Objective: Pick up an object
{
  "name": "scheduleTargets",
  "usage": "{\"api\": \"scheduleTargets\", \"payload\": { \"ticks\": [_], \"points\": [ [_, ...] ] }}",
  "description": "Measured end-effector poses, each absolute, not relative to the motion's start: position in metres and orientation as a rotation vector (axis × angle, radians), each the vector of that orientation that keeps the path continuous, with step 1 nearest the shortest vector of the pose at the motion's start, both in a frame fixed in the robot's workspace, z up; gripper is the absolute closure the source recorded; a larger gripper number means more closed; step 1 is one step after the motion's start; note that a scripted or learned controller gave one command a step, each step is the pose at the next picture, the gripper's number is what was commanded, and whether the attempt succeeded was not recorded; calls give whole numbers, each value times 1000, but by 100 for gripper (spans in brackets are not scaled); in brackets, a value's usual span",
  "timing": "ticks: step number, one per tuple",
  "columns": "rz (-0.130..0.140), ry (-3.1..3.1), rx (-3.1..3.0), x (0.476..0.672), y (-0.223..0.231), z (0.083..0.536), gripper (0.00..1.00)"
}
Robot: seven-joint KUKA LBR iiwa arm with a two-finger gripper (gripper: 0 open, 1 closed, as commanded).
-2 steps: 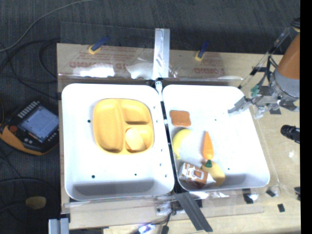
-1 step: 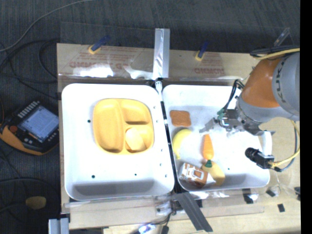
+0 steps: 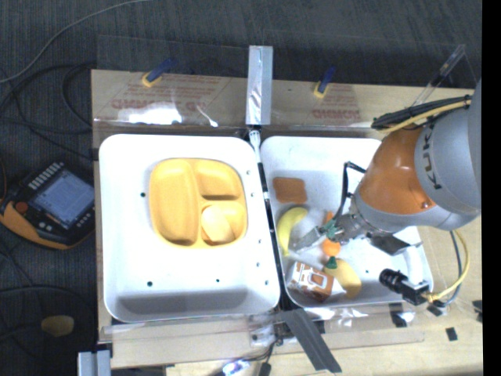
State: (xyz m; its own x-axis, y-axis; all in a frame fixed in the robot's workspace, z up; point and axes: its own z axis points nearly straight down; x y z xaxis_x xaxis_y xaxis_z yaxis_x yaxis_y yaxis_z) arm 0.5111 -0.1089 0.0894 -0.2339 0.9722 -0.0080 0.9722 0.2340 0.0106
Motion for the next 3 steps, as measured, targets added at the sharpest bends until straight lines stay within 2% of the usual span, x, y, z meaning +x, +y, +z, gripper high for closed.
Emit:
{"api": "scheduleTargets", "payload": {
  "ticks": [1, 2, 3],
  "points": [
    [11, 2459, 1934, 513, -107, 99, 100],
    [-4, 2435, 1985, 519, -64, 214, 100],
    [-4, 2420, 2005, 494, -79, 239, 100]
  ]
}}
